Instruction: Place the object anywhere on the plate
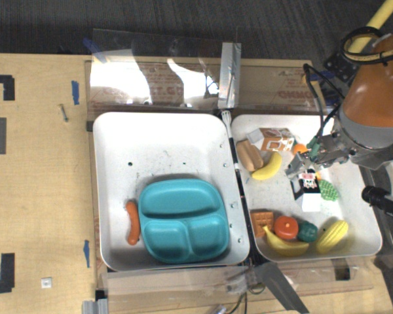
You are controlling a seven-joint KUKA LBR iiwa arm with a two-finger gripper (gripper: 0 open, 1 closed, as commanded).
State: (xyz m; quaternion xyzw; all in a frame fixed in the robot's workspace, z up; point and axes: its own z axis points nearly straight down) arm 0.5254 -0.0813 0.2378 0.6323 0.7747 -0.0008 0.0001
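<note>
A teal plate (182, 220) with three compartments lies in the left bin (118, 149), toward its front. An orange sausage (132, 222) rests on the bin floor against the plate's left edge. My gripper (306, 177) hangs low over the middle of the right bin (367, 241), right of a small banana (268, 167). Its tip is close above a small white piece (311, 203) and beside a green leafy toy (329, 190). I cannot make out anything held in it.
The right bin also holds a tan bun (249, 154), a small carton (277, 139), a waffle (262, 218), a second banana (281, 244), a red tomato (286, 226), a dark green toy (308, 231) and a yellow fruit (333, 234). A ridge divides the bins.
</note>
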